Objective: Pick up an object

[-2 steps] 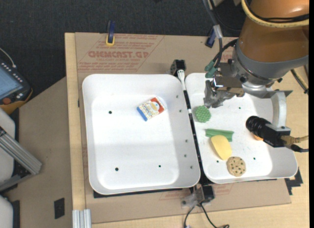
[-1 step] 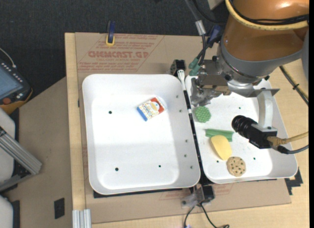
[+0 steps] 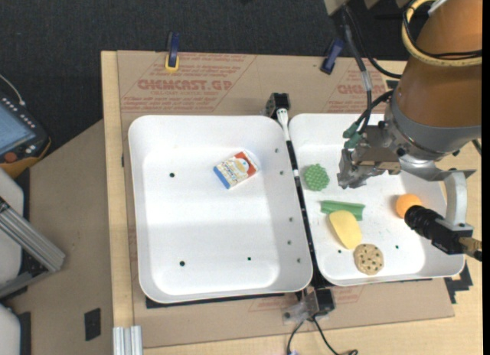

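My gripper [image 3: 351, 178] hangs over the right bin [image 3: 429, 269], just right of a green bumpy ball [image 3: 315, 177]. Its fingers point down with nothing visible between them; their spacing is hard to read from above. Below it lie a green flat piece [image 3: 341, 207], a yellow banana-like piece [image 3: 346, 229] and a round cookie [image 3: 369, 258]. An orange ball [image 3: 406, 204] sits to the right, partly behind a black part of the arm. In the left bin [image 3: 153, 216] lies a small blue and white carton [image 3: 235, 169].
The two bins meet along a black divider [image 3: 297, 193]. They rest on a cardboard sheet [image 3: 122, 101] held by blue clamps [image 3: 173, 52] at the back. The arm's large orange and grey body [image 3: 440, 78] overhangs the right bin's far right side.
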Robot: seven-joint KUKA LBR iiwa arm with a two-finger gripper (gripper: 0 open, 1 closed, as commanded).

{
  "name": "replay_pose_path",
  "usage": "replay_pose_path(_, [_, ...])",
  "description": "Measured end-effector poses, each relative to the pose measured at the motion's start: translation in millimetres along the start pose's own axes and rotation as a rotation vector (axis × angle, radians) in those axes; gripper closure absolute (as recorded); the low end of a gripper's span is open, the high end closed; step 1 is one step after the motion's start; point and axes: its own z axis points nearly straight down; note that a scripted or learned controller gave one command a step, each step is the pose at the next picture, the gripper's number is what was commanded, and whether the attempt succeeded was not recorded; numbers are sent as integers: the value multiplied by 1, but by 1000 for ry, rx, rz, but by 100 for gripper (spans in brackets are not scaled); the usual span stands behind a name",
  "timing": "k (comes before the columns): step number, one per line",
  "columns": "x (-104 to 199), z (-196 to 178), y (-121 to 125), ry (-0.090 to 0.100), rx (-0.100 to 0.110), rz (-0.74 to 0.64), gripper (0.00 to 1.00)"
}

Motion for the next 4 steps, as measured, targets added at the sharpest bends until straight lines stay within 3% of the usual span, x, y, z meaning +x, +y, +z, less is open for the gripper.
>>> replay_pose_path(1, [8,30,82,-1,-11,-9,100])
replay_pose_path(2, [39,23,46,2,-3,-11,100])
replay_pose_path(3, [-4,32,56,1,-4,-4,100])
replay_pose_path(4, [48,14,56,2,-11,-14,100])
